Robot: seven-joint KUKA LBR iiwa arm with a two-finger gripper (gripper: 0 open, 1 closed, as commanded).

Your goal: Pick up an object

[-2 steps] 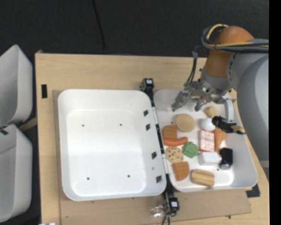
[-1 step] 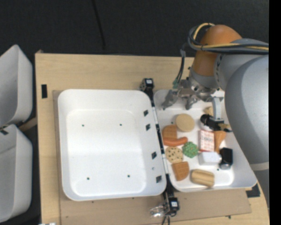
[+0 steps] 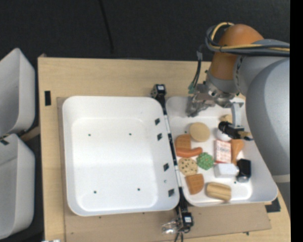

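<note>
1. The left bin (image 3: 113,155) lies on the desk (image 3: 106,67) with nothing seen in it, so no pick can be made there; a descent on that side is judged wasted.
2. The right bin (image 3: 260,188) holds every candidate, packed close: a sausage (image 3: 188,152), a cracker (image 3: 188,166), a green piece (image 3: 205,161) and a toast slice (image 3: 195,183) lie touching or nearly so. A closing grip here is likely to catch two things, or to push one aside.
3. The round bun (image 3: 199,132) sits just below the gripper (image 3: 196,107) and is judged the nearest target. Its domed top may be squeezed out of the jaws if it is taken off-centre.
4. The gripper hangs over the bin's far left corner, near the wall. Nothing is seen between the jaws; whether they stand wide or narrow cannot be told, as they are blurred and seen from above. A straight descent from here is likely to meet bare floor or the rim.
5. The red box (image 3: 222,151) and wood block (image 3: 217,191) lie flat; little edge is offered for a grip.
</note>
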